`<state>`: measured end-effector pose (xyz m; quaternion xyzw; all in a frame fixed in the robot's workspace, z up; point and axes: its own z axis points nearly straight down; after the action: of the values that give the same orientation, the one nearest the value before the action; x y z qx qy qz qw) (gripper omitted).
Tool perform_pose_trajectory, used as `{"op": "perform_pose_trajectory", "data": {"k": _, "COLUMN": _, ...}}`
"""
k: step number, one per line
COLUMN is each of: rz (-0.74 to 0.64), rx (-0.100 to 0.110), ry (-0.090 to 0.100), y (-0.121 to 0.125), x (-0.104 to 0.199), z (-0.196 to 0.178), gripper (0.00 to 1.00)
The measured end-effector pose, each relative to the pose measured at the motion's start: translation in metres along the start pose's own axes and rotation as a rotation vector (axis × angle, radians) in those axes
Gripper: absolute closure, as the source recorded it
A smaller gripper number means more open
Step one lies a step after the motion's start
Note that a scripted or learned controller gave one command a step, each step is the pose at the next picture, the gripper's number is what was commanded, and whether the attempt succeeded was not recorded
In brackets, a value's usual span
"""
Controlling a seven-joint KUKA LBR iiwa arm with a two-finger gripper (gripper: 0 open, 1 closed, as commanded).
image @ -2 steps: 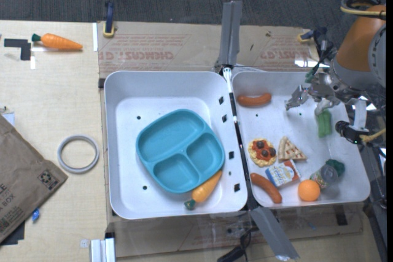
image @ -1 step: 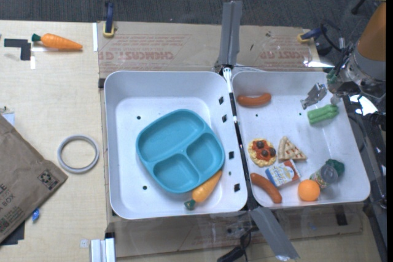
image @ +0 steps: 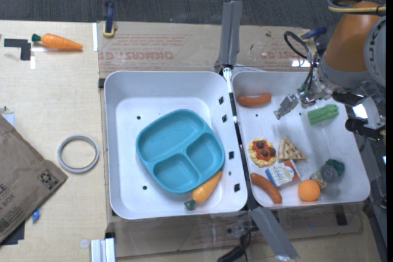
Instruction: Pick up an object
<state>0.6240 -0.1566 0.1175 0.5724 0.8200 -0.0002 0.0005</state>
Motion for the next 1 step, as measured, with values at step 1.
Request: {"op": "perform_pose_trajectory", "data": {"k": 1, "rz": -0.073, "rx": 0.001, "ry": 0.002, "y": -0.0835, "x": 0.0501, "z": 0.0199, "gripper": 0.00}}
